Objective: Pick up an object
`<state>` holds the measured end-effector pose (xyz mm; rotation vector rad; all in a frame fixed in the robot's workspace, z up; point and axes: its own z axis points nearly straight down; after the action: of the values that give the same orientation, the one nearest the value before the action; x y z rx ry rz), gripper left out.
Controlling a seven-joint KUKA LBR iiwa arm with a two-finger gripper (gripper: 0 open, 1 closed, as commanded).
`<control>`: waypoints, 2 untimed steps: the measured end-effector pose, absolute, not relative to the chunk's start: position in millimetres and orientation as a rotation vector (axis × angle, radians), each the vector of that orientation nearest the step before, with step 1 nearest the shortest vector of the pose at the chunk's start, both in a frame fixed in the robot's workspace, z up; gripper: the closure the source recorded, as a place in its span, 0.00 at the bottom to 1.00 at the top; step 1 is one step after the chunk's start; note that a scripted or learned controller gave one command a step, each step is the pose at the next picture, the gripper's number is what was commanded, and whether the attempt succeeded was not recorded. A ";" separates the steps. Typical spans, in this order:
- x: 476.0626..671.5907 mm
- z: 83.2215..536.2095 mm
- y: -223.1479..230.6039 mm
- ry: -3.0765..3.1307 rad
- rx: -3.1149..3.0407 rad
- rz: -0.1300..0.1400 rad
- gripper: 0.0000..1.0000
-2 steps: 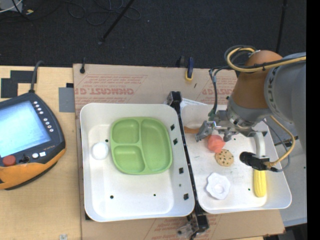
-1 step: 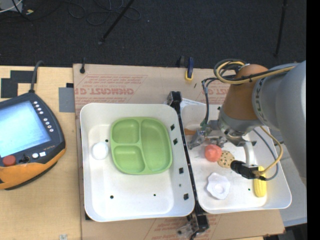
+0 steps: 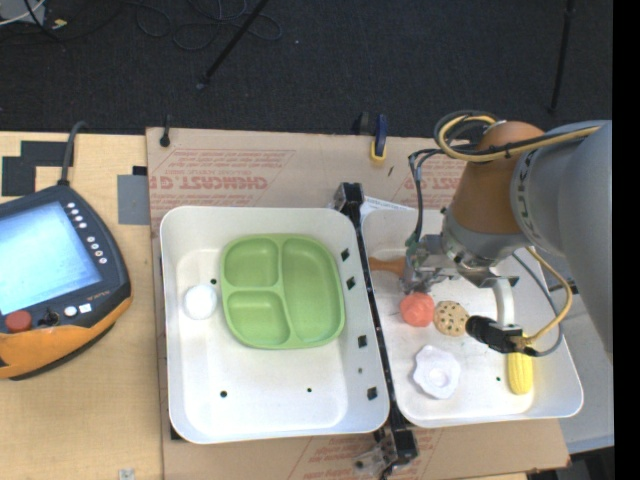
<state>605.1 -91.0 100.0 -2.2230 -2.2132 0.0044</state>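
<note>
My gripper (image 3: 416, 271) hangs low over the left part of the right bin (image 3: 560, 403), under the grey arm and its orange band. Just left of it lies an orange stick-like piece (image 3: 385, 264), partly hidden by the gripper. A red ball (image 3: 417, 310) rests directly in front of the gripper, close below it. A tan speckled cookie (image 3: 451, 318) touches the ball's right side. Nothing visibly sits in the gripper.
A white egg-shaped piece (image 3: 437, 372) and a yellow corn-like piece (image 3: 519, 373) lie near the right bin's front. The left bin (image 3: 190, 388) holds a green divided plate (image 3: 281, 291) and a small white ball (image 3: 200, 301). A teach pendant (image 3: 55, 268) sits at far left.
</note>
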 end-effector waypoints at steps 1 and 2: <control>603.6 141.3 -92.7 -2.212 -2.229 0.001 1.00; 603.2 204.9 -93.4 -2.223 -2.224 -0.003 1.00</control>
<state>603.2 -93.4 204.9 -2.2238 -2.2225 -0.0031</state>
